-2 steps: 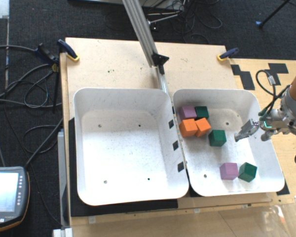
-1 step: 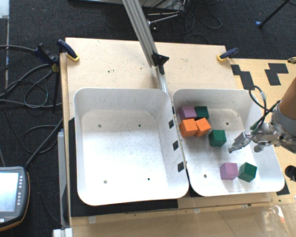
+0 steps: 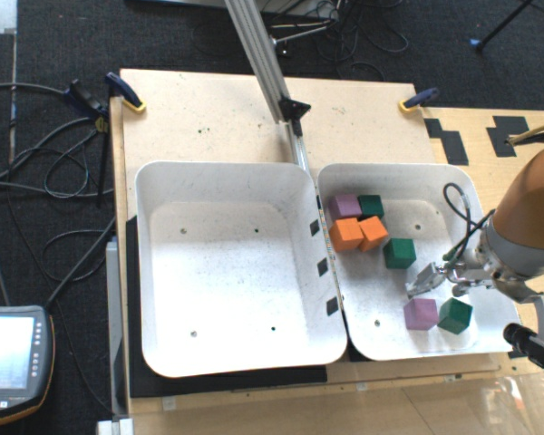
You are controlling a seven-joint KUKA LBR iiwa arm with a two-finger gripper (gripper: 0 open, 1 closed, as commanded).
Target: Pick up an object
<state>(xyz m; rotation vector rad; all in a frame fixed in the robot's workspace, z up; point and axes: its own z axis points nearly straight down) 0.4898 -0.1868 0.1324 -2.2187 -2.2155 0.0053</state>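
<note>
No readable labels anywhere. End effector [image 3: 432, 279] hovered in right bin [image 3: 471, 352], above purple cube [image 3: 421, 314] and green cube [image 3: 455, 316]; grip state couldn't be told.

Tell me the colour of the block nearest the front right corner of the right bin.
Green: the block beside the purple block, seen in the camera view.

The grey robot arm with its orange band [image 3: 530, 211] is cut off by the right edge. Its two-finger metal gripper [image 3: 432, 279] is too small and blurred to judge the fingers' spacing.
</note>
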